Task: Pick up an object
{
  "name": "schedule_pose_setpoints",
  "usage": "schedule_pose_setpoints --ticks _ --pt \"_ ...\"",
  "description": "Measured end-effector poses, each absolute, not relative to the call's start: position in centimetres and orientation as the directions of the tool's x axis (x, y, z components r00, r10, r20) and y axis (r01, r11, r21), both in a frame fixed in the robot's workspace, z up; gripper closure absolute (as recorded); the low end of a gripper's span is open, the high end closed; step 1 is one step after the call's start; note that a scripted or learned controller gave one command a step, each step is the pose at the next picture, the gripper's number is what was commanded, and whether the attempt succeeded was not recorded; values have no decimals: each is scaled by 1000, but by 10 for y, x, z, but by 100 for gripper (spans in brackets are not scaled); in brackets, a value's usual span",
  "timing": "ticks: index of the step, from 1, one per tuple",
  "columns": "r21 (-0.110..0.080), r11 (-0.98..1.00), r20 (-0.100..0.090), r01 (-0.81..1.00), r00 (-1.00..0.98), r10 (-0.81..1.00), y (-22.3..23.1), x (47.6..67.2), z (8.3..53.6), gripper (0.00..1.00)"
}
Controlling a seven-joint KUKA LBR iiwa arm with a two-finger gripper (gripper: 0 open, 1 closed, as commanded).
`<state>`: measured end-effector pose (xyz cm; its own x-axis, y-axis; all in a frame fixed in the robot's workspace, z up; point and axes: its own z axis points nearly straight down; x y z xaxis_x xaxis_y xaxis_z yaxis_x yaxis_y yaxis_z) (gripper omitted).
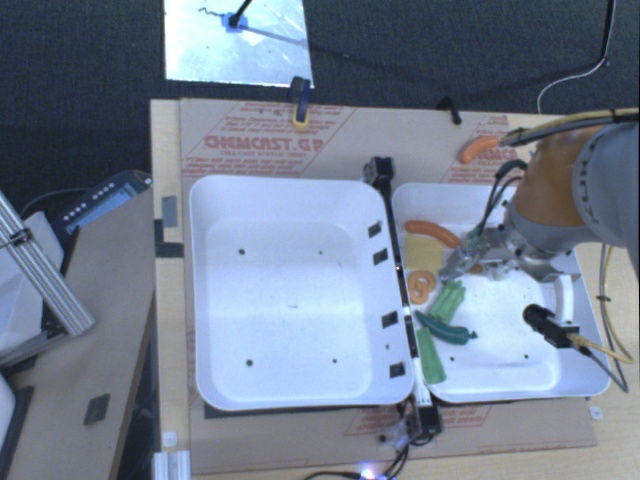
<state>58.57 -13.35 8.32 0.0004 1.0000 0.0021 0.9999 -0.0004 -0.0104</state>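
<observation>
Red print on the brown protective sheet [262, 140] covering the table, at twelve o'clock from the left white bin [290, 293], reads roughly "CHEMCAST GP"; smaller lines beneath are illegible.

Floor [80, 58]: dark carpet, filling the upper part of the frame and the upper left. Reflective sheet [238, 26]: pale, shiny square lying on the carpet at upper centre, a thin dark rod crossing it. Bench top [330, 133]: tan board with red lettering, centre of frame. Side table [95, 298]: light brown surface at left edge. Aluminium rail [40, 268]: slanted bar, left. White cable [600, 38]: looping at upper right.
</observation>
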Motion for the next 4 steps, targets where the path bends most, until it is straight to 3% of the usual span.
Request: schedule_pose_setpoints --ticks 1,2,3,4 --pt "3 8 0 1000 -8 1000 -88 606 85 0" --pt "5 4 0 1000 -4 1000 -91 606 96 100" --pt "21 8 -1 1000 -8 1000 -52 610 313 100" --pt "13 13 3 1000 -13 1000 20 625 392 100"
